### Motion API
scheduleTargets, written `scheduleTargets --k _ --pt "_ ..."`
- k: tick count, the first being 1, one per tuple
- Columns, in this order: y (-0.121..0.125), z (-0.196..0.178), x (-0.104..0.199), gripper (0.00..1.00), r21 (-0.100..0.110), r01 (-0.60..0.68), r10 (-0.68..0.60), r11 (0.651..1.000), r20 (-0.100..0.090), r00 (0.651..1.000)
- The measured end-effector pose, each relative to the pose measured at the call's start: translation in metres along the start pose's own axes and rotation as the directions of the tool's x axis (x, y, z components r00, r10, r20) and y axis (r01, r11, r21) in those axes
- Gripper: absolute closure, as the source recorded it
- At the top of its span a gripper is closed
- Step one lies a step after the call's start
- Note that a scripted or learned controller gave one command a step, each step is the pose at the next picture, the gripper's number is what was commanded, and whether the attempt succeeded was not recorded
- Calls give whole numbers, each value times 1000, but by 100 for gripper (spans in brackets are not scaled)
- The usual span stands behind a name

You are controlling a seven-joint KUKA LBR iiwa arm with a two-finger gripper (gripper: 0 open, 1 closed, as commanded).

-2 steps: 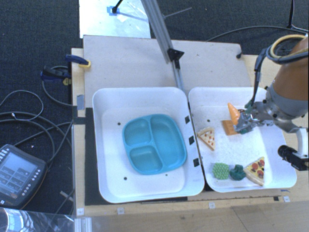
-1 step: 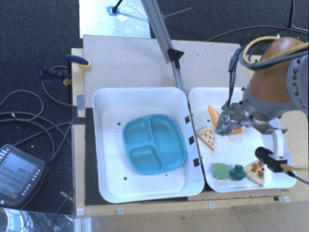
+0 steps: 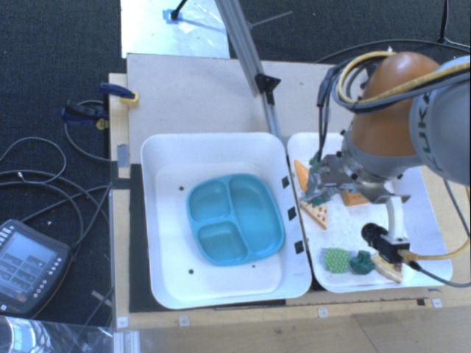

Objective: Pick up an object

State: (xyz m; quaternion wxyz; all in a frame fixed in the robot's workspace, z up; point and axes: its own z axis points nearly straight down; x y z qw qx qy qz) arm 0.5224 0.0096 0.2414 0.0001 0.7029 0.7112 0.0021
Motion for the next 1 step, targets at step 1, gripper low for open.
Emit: scheduleTargets --k 1 --pt "-3 -7 56 100 1 1 -1 1000 0 1000"
